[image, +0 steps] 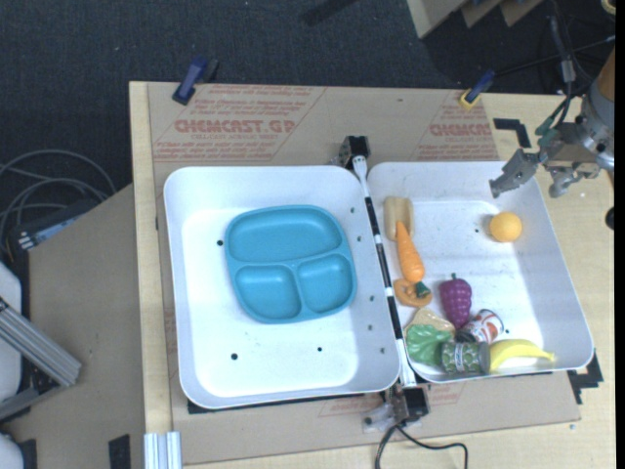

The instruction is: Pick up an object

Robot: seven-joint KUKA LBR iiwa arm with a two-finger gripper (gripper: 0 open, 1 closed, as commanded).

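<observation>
On the bench (146, 262), a sheet of brown board printed with red lettering, we see two shallow white bins side by side. The left bin (195, 360) is the larger thing in view, and it carries a blue sectioned plate (290, 262) lying flat near its middle, with three compartments facing up. The right bin (562, 291) holds a scatter of toy food. The arm (598, 115) reaches in from the right, above the far right corner of that bin, and its gripper (535, 173) hangs over the bin's far rim with the fingers spread apart and nothing between them.

Among the objects, a carrot (408, 254) lies along the left wall of the right bin, its tip toward a pale tan piece (397, 213) just beyond it. A yellow banana (518, 354) rests at the near edge, touching a dark green can (463, 358) lying on its side. Beside the can sits a leafy green item (423, 342), and behind these a purple bunch of grapes (456, 299). A small orange fruit (505, 227) sits alone toward the far right of the bin, well apart from the cluster and nearest the gripper, below and slightly left of it in the view. Two blue clamps (195, 78) grip the far edge of the bench.
</observation>
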